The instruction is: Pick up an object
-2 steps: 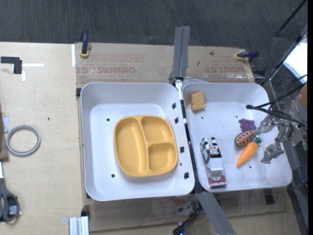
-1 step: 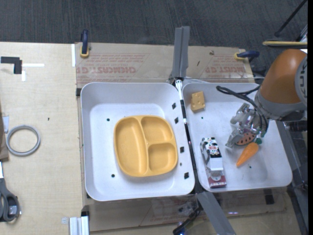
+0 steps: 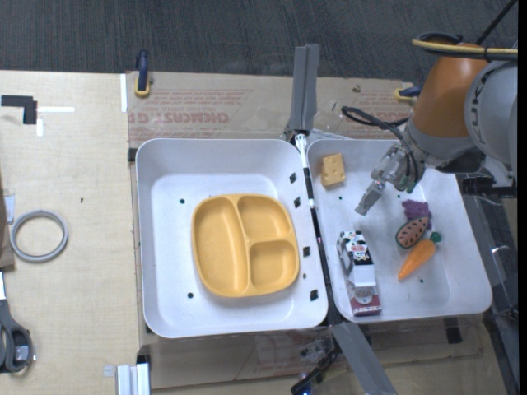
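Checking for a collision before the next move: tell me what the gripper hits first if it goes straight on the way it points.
The gripper points down and to the view's left. Along that line, probably the right bin floor between the cheese piece and milk carton; depth is unclear.

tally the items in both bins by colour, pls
Yellow: 2, divided plate, cheese block
Orange: 1, carrot
Purple: 1, purple toy
Brown: 1, oval slice
White/black: 1, cow-print carton
Total: 6
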`<state>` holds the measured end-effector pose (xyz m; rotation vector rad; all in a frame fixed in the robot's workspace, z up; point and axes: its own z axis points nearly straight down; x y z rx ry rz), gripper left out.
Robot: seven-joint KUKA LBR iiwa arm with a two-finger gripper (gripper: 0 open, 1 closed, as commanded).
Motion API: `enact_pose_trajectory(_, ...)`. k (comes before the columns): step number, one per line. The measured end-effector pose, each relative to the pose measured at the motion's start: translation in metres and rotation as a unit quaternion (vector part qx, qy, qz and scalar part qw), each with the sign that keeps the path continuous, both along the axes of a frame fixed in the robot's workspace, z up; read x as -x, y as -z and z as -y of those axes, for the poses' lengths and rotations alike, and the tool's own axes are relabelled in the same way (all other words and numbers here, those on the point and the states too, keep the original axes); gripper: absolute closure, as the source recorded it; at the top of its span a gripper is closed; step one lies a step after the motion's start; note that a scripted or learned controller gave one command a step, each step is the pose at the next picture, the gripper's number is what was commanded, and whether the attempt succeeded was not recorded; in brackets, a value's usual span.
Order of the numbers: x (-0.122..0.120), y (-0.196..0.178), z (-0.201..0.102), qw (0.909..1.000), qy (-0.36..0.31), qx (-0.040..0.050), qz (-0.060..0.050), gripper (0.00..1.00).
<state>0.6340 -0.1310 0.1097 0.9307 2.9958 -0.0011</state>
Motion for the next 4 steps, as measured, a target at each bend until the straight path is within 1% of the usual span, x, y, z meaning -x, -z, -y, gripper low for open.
enact_pose_trajectory(1,0.054,0.005,-0.016,0.9962,0.087,-0.0006,-0.002,0.0)
enact_pose_trajectory(2,0.102,0.001,-0.032,0.9848,0.174,-0.0009,-0.002,0.0)
enact_pose_trajectory(3,0.039,0.018,-0.028,0.9543,0.299,-0.0005,-0.002,0.0)
enact_pose_trajectory(4,-0.025,0.017,0.004,0.9541,0.299,-0.0005,-0.001,0.0)
